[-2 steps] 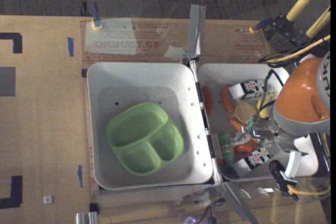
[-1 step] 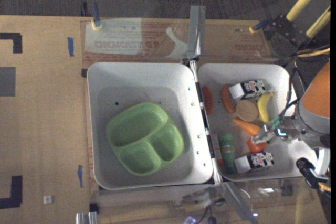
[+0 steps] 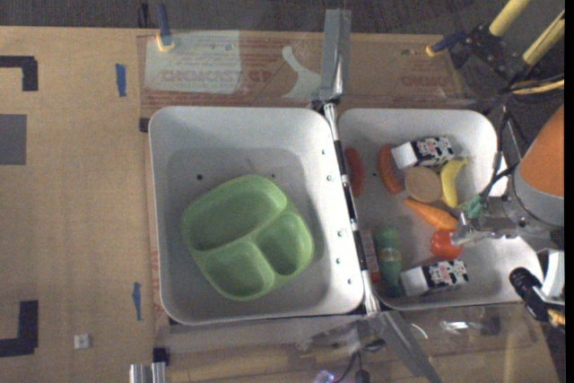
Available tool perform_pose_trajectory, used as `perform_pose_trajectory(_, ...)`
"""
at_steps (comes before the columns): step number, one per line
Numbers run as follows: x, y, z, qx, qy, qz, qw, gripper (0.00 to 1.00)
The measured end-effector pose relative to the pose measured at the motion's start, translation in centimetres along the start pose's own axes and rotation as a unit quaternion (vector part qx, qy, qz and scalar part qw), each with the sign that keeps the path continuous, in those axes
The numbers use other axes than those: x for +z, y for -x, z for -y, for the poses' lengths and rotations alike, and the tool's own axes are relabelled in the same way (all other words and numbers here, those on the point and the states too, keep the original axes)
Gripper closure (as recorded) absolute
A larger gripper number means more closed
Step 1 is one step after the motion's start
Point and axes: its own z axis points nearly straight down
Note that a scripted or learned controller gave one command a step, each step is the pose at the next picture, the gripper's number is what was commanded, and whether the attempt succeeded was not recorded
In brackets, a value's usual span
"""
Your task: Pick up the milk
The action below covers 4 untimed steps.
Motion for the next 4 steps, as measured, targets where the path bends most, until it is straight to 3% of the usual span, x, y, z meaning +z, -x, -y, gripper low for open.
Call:
perform_pose_trajectory(1,-4.6,-4.9,0.1,-0.052,0.0,0.0,0.9986,1.0)
perform_pose_trajectory(3,-10.4,-11.2,0.3,-0.119,0.0,0.0,0.9929,1.0)
perform_pose_trajectory(4,-11.9,-11.6,-0.6,-0.164,0.001,0.001,0.9864,1.0)
